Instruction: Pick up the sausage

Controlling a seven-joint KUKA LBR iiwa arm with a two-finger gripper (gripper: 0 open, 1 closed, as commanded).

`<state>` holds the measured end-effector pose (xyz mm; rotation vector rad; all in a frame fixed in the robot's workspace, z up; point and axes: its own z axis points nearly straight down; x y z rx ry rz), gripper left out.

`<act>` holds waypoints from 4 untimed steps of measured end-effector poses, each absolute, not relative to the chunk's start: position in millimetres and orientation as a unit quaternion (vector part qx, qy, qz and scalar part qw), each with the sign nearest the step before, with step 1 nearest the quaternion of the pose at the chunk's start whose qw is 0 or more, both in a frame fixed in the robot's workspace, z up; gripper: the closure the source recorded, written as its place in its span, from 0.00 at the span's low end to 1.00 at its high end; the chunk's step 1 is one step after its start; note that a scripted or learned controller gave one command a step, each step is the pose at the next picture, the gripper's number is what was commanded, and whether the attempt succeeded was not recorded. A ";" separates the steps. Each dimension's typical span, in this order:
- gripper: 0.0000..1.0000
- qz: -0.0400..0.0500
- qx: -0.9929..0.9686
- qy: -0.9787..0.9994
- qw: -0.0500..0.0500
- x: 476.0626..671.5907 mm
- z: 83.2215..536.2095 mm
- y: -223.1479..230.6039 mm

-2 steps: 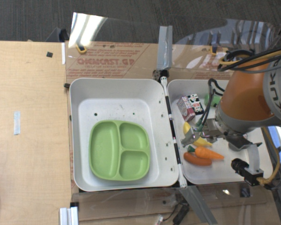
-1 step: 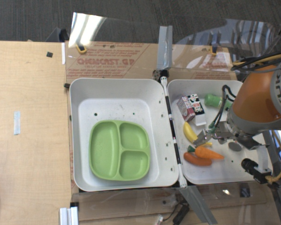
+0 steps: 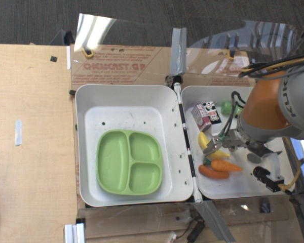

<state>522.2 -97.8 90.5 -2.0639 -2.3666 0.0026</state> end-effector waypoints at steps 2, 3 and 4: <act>0.00 0.001 -0.691 -0.723 0.000 523.1 90.8 -101.2; 0.00 0.001 -0.651 -0.759 0.002 476.7 90.8 -109.1; 0.00 0.001 -0.654 -0.757 0.000 532.8 90.7 -103.8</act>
